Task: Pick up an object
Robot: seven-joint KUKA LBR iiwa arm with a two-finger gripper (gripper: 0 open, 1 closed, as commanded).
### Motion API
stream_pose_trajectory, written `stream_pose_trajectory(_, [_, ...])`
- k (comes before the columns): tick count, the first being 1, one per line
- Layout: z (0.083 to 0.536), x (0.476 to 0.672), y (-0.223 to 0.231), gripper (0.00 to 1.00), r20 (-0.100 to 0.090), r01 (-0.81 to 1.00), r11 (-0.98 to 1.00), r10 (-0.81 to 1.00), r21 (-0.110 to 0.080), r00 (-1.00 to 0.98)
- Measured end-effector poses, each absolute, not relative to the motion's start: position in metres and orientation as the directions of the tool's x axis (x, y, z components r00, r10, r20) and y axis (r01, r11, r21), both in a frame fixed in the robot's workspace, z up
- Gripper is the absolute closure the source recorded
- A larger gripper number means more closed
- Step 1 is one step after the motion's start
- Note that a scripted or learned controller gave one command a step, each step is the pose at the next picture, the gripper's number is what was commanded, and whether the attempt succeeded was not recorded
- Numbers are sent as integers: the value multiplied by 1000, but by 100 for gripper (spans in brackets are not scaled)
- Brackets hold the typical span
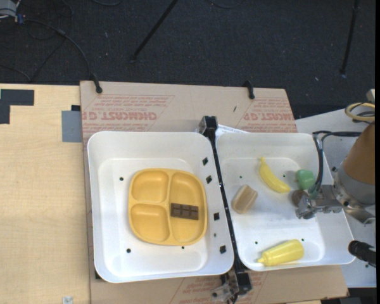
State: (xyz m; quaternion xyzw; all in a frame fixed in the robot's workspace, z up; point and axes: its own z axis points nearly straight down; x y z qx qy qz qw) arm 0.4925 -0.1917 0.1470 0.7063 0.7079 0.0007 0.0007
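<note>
We see the gripper (306, 204) low over the right bin (240, 145), near its right wall, but its fingers blur into a dark metal mass and we cannot tell whether they are spread or closed, nor whether they grasp anything. A green object (305, 178) lies just beside the gripper, partly hidden by it. Toward the far side of that bin lies a banana (272, 176); a tan block (244, 198) lies near the left wall, and a yellow bottle (281, 253) lies on its side along the near edge. The left bin (107, 151) holds a yellow divided plate (153, 204) with a chocolate bar (184, 211) in its near-right compartment. The arm (367, 163) is cut off at the right.
</note>
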Motion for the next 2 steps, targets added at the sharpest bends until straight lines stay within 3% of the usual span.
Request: stream_pose_trajectory(2, [232, 495, -182, 100, 0, 1000, 2, 1000, 1, -2])
